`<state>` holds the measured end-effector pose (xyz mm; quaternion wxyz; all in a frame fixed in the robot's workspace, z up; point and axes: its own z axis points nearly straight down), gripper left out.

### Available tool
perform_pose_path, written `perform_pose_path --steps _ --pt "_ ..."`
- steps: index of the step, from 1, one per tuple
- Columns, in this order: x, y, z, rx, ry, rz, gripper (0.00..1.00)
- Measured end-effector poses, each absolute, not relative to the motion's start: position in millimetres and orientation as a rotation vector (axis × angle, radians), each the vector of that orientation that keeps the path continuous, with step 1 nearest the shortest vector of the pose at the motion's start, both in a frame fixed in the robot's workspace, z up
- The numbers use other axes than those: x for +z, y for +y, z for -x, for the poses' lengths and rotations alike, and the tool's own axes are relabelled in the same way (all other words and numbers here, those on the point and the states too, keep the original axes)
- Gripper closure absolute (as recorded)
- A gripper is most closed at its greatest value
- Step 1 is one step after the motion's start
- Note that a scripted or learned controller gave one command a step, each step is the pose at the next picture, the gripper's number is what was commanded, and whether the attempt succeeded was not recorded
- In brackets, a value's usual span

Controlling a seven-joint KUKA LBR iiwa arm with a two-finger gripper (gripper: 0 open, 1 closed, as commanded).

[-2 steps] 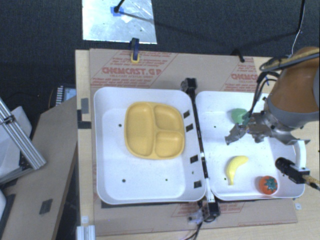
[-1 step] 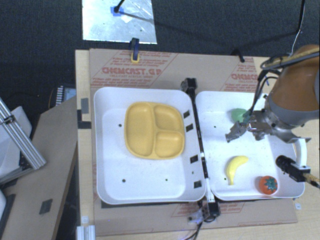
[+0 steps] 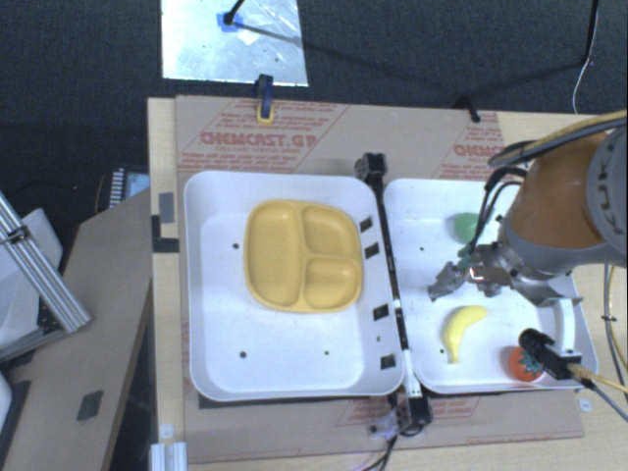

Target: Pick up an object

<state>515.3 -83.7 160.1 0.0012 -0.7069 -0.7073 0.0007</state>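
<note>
A yellow banana lies near the front of the right bin. A green round object sits farther back, partly hidden by the arm. An orange-red object rests in the bin's front right corner. My gripper hangs low over the middle of the right bin, just behind the banana and in front of the green object. Nothing shows between its fingers.
The left bin holds a yellow divided plate. A black divider with clips runs between the bins. The arm's orange band and grey wrist cover the right bin's right side. Cables arch above the arm.
</note>
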Motion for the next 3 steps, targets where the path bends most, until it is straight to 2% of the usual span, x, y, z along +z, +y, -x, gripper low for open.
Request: perform_pose_path --steps 1,2,3 --pt "104 -86 -507.6 -0.002 -2.224 2.222 0.0" --pt "86 -86 -510.4 -0.006 -2.227 2.224 0.0" --pt "95 -86 -508.8 -0.002 -2.221 2.223 1.0"
